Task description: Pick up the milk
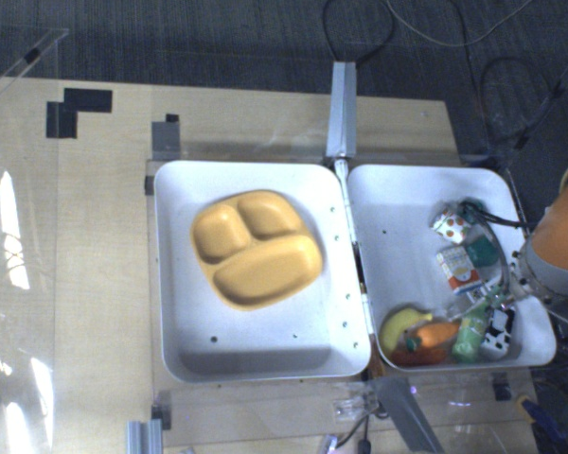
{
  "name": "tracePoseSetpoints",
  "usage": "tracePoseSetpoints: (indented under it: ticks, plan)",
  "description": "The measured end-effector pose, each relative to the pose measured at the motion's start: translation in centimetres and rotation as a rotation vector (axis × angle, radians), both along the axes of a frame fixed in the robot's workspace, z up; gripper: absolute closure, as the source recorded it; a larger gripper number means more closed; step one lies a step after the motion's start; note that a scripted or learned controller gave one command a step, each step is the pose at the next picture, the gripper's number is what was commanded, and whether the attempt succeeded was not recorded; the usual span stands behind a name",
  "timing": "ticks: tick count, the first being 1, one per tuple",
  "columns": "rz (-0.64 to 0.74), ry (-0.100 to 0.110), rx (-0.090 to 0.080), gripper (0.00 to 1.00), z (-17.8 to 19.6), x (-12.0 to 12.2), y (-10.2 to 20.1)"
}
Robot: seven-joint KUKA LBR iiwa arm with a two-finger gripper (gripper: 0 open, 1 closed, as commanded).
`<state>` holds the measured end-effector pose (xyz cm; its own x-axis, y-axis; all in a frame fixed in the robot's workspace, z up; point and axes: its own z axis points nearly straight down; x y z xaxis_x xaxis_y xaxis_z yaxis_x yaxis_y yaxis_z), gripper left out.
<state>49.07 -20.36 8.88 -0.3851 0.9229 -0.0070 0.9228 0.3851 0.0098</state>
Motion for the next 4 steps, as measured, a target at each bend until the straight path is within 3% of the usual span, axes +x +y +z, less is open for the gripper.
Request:
tracePoseSetpoints:
  ticks: [1,2,3,4]
  plan:
    - [0.105,0.003,0.0,0.0,3.0,11.0,-0.1]
    - [0.183,0.001,-0.001,0.0,5.6,16.3,4.0]
    - [0.509,0.005,-0.004,0.0,6.6,1.9,0.2]
    - [0.53,-0.015,-0.017,0.0,0.6,0.6,-0.2]
